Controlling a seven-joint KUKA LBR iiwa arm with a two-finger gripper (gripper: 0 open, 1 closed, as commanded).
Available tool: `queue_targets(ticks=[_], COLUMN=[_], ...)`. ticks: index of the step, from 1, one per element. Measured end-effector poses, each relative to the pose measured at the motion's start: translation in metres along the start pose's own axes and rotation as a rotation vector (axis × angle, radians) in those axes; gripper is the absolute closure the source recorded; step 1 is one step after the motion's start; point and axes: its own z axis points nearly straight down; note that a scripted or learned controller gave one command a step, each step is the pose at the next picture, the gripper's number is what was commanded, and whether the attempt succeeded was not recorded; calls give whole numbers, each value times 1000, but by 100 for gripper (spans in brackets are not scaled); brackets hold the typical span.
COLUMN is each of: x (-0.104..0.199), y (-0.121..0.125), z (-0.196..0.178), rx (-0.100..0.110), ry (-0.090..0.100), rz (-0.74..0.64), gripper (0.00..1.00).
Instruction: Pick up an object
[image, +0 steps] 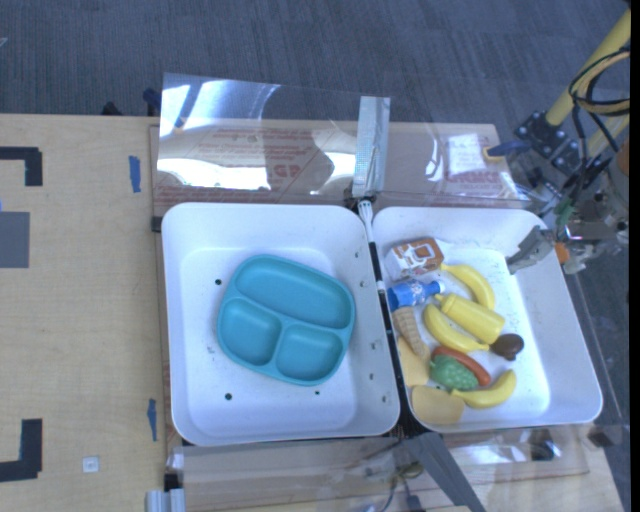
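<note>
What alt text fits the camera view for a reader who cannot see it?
A gripper hangs over the right bin, which holds a pile of toy food. The left bin holds a blue divided plate.

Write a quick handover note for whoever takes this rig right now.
Claw: over the right bin's upper right corner, nothing seen in it; open or shut unclear.
Things: toy food piled in the right bin, including bananas, a blue bottle and a snack packet. Blue divided plate in the left bin.
Done: nothing picked.
Left: descend, grasp one item, lift.
</note>
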Motion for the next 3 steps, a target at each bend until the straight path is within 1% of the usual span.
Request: queue_targets(ticks=[1, 2, 3], x=[17, -5, -5], y=[59, 62, 63], z=[127, 178, 166], rx=[16, -6, -11], ry=[3, -1, -3], rz=[123, 51, 51], gripper=[0, 0, 100])
